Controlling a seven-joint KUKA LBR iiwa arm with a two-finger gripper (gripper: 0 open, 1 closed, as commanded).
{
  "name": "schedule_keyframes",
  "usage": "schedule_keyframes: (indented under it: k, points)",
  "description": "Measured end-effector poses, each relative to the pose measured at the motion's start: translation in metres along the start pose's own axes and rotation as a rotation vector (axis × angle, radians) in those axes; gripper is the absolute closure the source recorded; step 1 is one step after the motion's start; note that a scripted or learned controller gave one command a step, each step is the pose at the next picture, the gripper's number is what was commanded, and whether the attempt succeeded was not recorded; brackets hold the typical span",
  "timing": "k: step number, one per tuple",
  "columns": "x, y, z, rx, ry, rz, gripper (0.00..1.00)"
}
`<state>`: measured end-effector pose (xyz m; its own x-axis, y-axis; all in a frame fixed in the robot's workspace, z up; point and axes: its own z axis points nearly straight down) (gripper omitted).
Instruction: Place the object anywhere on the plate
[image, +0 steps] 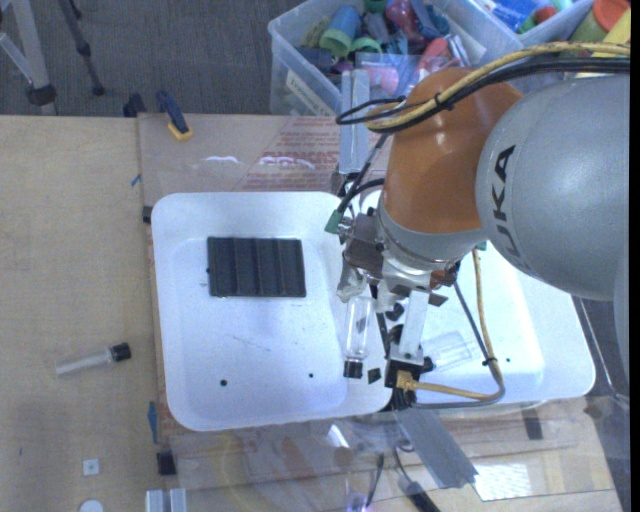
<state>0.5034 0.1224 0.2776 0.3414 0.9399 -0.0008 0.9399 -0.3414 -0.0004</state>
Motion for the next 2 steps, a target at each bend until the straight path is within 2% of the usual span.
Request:
schedule_keyframes:
  k: [1,2]
  points:
    - [0.102,-0.021,-0.011,0.000,0.000,-0.138,1.00]
    - [0.095,-0.038,0.077,0.004,0.001,-0.903,1.00]
